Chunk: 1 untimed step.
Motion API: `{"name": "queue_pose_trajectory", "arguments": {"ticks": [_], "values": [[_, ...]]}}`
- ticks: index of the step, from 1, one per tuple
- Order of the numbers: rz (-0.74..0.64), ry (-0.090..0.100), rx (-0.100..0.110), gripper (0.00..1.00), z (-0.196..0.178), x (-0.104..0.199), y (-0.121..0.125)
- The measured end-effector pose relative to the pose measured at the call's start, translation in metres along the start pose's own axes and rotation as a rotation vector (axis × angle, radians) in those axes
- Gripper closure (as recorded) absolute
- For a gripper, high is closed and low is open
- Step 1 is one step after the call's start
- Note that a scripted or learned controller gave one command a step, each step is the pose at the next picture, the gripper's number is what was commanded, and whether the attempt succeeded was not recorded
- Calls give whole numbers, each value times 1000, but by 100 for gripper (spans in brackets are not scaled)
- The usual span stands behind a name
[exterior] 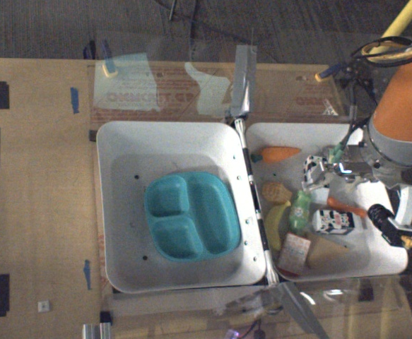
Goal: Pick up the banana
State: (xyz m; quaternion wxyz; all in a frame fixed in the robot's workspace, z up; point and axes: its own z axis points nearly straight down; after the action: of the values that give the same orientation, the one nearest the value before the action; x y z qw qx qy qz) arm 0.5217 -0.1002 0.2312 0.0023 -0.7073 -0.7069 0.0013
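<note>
Two white bins (114,210) sit on a tan bench (36,210); whether the tool (317,171) is spread or pinched is unclear.

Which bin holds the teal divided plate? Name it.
The left bin: its teal divided plate lies alone there, while the right bin holds the banana, carrot and other items.

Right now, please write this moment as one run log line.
task: pick banana | banana: right bin, near divider, not held | gripper: above right bin | teal tray: left bin
</note>
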Motion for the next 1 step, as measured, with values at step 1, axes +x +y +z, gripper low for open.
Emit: {"name": "queue_pose_trajectory", "arguments": {"ticks": [1], "values": [[-330, 0, -1, 0, -12, -36, -41]]}}
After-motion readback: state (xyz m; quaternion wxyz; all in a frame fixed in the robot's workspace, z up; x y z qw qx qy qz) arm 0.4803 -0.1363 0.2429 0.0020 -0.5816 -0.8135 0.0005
